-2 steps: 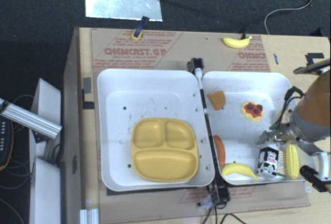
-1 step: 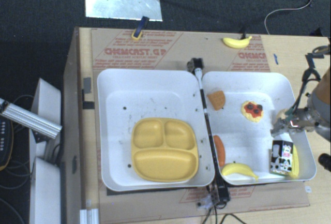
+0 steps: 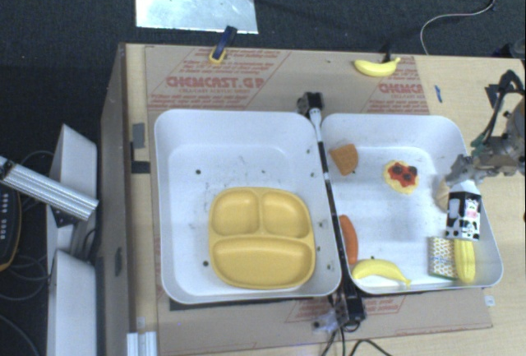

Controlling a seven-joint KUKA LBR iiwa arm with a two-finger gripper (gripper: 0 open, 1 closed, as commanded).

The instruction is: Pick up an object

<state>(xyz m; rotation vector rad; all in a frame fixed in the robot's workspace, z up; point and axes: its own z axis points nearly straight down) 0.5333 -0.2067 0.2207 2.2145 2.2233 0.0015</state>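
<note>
Lying nearest the camera, along the lower rim of the right bin, a yellow banana is resting beside an orange carrot that is sitting against the divider. At lower right a black-and-white carton is standing above a yellow corn cob and a patterned packet; these are crowding the corner, probably where things slid to rest. Further up, a small pizza toy and a brown bread piece are lying apart in the open. The gripper is hanging at the right rim, just above the carton, and whether it is open or closed cannot be told. The left bin is holding a yellow divided plate. Another banana is lying outside the bins, at the upper right of the bench.
</note>
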